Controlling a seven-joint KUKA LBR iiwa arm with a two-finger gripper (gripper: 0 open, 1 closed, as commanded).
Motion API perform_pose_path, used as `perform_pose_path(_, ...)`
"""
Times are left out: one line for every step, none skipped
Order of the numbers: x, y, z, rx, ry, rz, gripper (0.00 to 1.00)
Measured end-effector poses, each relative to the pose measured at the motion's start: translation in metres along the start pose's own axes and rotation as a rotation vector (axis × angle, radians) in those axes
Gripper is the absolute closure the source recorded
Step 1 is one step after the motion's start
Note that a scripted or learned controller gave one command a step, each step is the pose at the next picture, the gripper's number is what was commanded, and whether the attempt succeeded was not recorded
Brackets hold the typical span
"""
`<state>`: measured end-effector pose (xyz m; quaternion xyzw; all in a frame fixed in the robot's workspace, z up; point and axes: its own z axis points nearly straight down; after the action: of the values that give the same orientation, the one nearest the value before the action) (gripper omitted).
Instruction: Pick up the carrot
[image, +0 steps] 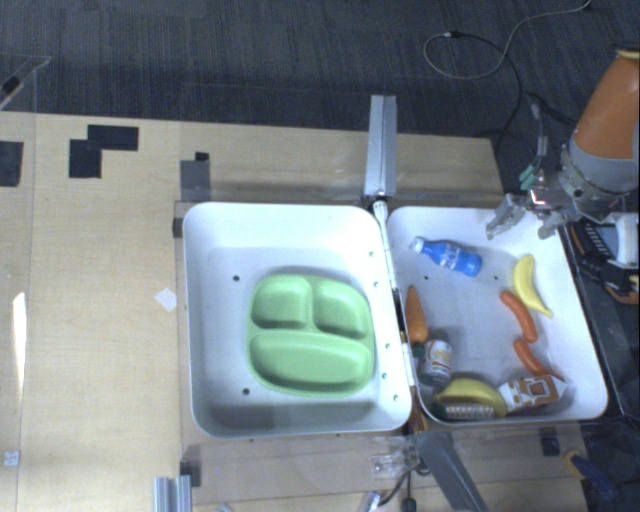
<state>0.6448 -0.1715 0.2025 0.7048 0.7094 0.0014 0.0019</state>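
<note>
Left bin (200, 300): white, shallow, holding one green divided tray (310, 333) with three compartments, set near the middle.

Right bin (590, 385): white, shallow, sharing a grey rail (381, 150) with the left bin at the top of the divide.

Contents of the right bin:
- carrot (415, 316), orange, lying lengthwise against the left wall, thin end toward the far side; apart from the gripper, untouched.
- small can (436, 362), just below the carrot, near or touching its lower end.
- blue bottle (450, 257) with white cap, lying tilted in the upper left part.
- yellow banana (528, 284), curved, in the upper right part.
- two orange-red sausages: upper sausage (519, 314) just beside the banana's lower end, lower sausage (529, 357) beneath it.
- yellow oblong item (468, 396) at the near wall, identity unclear.
- small printed carton (532, 392), just right of the yellow item, touching or almost touching the lower sausage.

Gripper (522, 220): hanging over the upper right corner of the right bin, fingers spread apart, nothing between them. Well apart from the carrot, with the blue bottle lying between.

Arm (612, 110): grey with orange band, entering from the right edge.

Bench top (90, 330): pale wood, with black square markings (103, 148) at the upper left.
</note>
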Motion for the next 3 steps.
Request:
perform_pose_path(0.0150, -0.1017, 0.1125, -0.007, -0.001, -0.256, 0.00)
perform_pose_path(0.0111, -0.1016, 0.1119, -0.012, -0.003, -0.409, 0.00)
perform_pose_path(0.0205, -0.0998, 0.1115, -0.011, -0.008, -0.505, 0.00)
